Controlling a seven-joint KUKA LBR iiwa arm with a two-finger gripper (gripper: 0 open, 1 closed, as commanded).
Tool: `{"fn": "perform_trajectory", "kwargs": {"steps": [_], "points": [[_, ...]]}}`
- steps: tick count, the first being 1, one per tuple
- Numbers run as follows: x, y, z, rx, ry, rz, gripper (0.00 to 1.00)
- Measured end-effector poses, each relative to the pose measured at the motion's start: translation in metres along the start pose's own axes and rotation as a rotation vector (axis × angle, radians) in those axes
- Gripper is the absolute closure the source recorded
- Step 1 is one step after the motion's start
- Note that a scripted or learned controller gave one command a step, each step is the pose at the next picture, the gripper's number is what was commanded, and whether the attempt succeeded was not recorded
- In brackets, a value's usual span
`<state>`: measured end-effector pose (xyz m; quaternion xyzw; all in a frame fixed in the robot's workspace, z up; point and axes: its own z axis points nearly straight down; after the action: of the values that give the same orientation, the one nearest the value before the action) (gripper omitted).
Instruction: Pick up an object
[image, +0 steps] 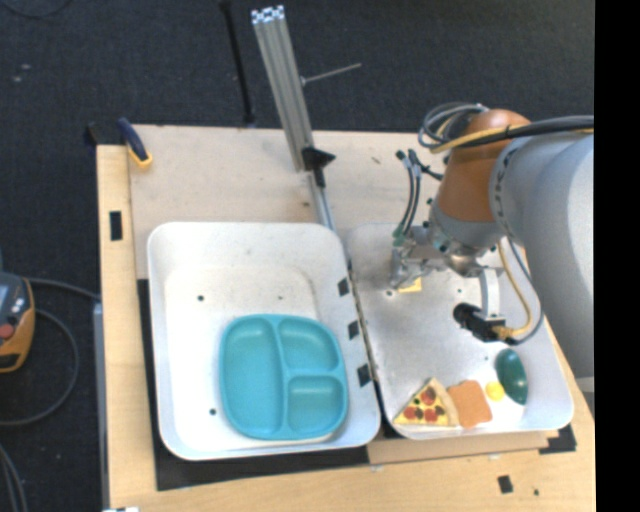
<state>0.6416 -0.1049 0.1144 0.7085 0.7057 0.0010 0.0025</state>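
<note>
The gripper hangs low over the far left part of the right bin, close to the wall that this bin shares with its neighbour. From this high, slanted angle it is not possible to tell whether the gripper is open or closed, or whether it has hold of anything. A small pale yellow piece sits right under its tip, touching it or very nearly so, on the bin's white floor. The grey arm comes in from the right side of the picture, with its orange band above the wrist. The other things in the right bin lie well apart from the gripper, gathered along the near edge: a toy pizza slice with red dots, an orange block just to its right and touching it, a small yellow item beside the block, and a dark green rounded object nearest the right wall. The left bin holds a teal divided plate with three compartments, lying flat in its near half. Both bins rest on a pale wooden bench. A slim metal post rises at a tilt from behind the bins, and a blue and yellow clamp grips the bench's far left corner. An orange and black device sits at the picture's left edge, off the bench, on dark flooring.
</note>
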Motion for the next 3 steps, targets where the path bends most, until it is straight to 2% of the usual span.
{"fn": "perform_trajectory", "kwargs": {"steps": [1,2,3], "points": [[-0.002,0.01,-0.062,-0.003,0.0,-0.005,1.0],[-0.013,0.007,-0.117,-0.001,0.0,-0.004,1.0],[-0.014,0.008,-0.143,0.001,0.001,-0.006,1.0]]}}
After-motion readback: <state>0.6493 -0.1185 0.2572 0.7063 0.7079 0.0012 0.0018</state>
